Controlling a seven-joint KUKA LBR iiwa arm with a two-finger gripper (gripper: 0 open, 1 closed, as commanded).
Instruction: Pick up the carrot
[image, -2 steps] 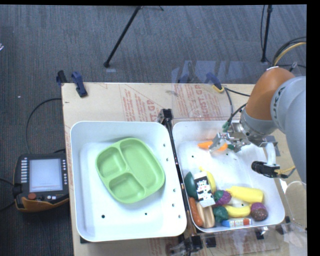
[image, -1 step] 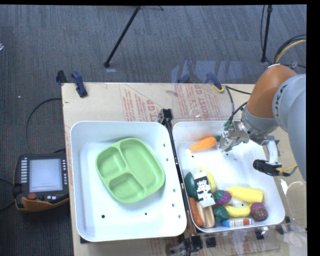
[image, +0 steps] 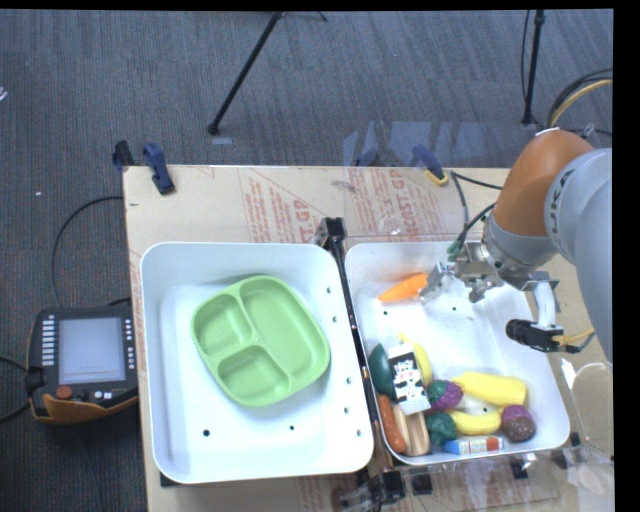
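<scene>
The orange carrot (image: 403, 289) lies in the right bin (image: 372, 262), near its back left corner, pointing left. My gripper (image: 456, 286) hangs low over the bin floor just right of the carrot, its left finger (image: 436, 284) close to the carrot's thick end. The fingers are spread with nothing between them. The carrot rests on the bin floor, not gripped.
A green divided plate (image: 260, 338) sits in the left bin (image: 160, 400). Toy foods crowd the right bin's front: a yellow banana (image: 490, 387), a purple piece (image: 446, 396), a hot dog (image: 393, 424), a dark green vegetable (image: 380, 369) and a black-and-white box (image: 405, 377).
</scene>
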